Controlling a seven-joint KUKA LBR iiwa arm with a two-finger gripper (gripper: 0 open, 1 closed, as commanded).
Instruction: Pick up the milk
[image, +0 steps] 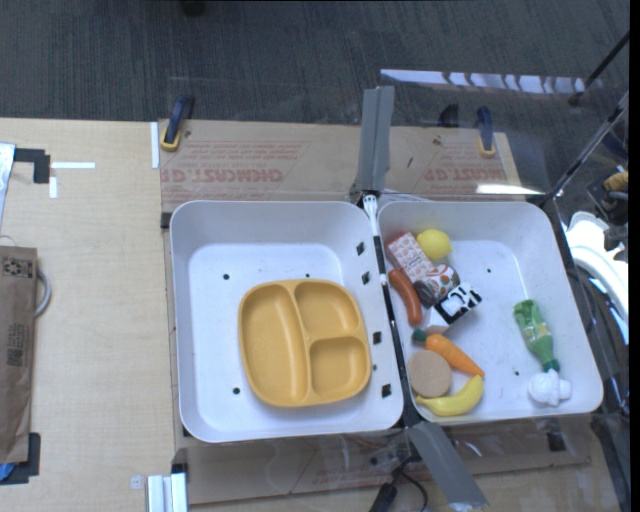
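Nothing is done yet: the milk (460, 300) lies untouched in the right bin (503, 268), near the sausage (405, 296). We cannot tell the end effector's state; the whole pick remains.

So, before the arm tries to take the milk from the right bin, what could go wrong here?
1. The milk carton lies touching a dark packet and close to the sausage, so the grasp may catch a neighbour or push the carton away.
2. The carrot lies just below it, leaving little space on that side.
3. The carton seems tilted, so it could slip.
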